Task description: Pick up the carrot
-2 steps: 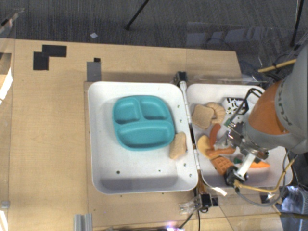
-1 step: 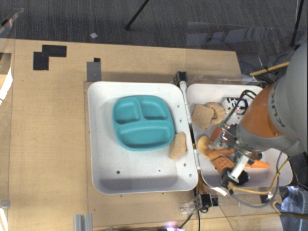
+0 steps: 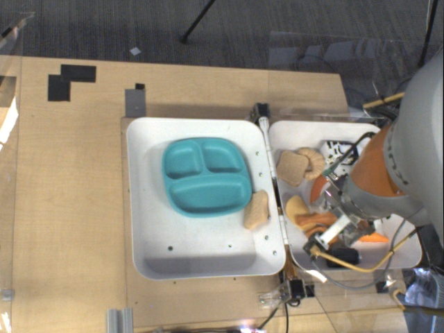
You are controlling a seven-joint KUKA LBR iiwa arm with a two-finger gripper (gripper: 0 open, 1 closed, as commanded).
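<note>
Unlabelled, carrot [image 3: 375,238] beside arm [image 3: 388,179]

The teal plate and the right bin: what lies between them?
In the camera view, a tan bread-like piece lies beside the teal plate, before the left bin's wall.

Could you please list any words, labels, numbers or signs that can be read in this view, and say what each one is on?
None can be read.
A black-and-white patterned item lies at the far edge of the right bin, but its marks are too small and blurred to read as text.
The black patches on the bench are plain shapes, not characters.
</note>
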